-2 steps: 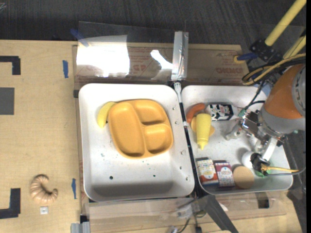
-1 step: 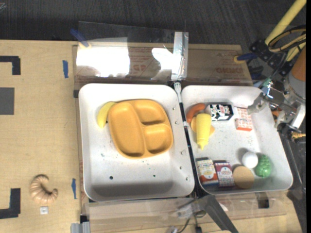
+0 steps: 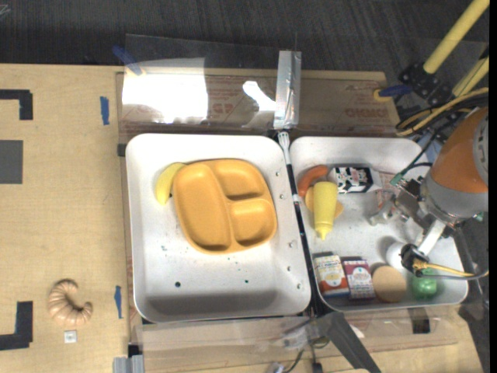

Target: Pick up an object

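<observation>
The right bin [image 3: 365, 305] holds a yellow squeeze bottle [image 3: 324, 207], an orange-red item [image 3: 313, 176] and a small black-and-white carton [image 3: 351, 179] at the back. Along its front wall lie two small boxes [image 3: 332, 274] [image 3: 357, 277], a tan ball [image 3: 390, 282] and a green object [image 3: 423, 286]. My gripper [image 3: 390, 203] hangs low over the right part of this bin, right of the bottle and below the carton. Nothing shows between it and the bin floor.
The left bin [image 3: 147, 231] carries an orange divided plate [image 3: 225, 204] with a banana [image 3: 165, 181] at its left edge. A tan curled toy [image 3: 70, 301] lies on the bench far left. Yellow cables [image 3: 435, 111] run behind the arm at the right.
</observation>
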Motion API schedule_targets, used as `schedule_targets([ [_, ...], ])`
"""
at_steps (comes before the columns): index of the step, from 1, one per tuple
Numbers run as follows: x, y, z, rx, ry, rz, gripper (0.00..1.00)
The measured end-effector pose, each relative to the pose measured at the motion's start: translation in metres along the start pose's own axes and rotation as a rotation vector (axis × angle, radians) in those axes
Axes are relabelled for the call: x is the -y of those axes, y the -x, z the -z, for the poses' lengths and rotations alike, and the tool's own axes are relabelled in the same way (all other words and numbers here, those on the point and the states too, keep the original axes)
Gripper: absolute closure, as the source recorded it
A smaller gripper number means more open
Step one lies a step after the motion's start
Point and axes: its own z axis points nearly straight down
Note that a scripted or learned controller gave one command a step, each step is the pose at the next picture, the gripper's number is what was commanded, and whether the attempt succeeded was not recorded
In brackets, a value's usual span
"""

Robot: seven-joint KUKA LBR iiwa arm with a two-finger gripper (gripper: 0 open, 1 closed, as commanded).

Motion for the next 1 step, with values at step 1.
schedule_targets([
  [1, -0.0159, -0.0735, 0.0001, -0.002, 0.001, -0.064, 0.00],
])
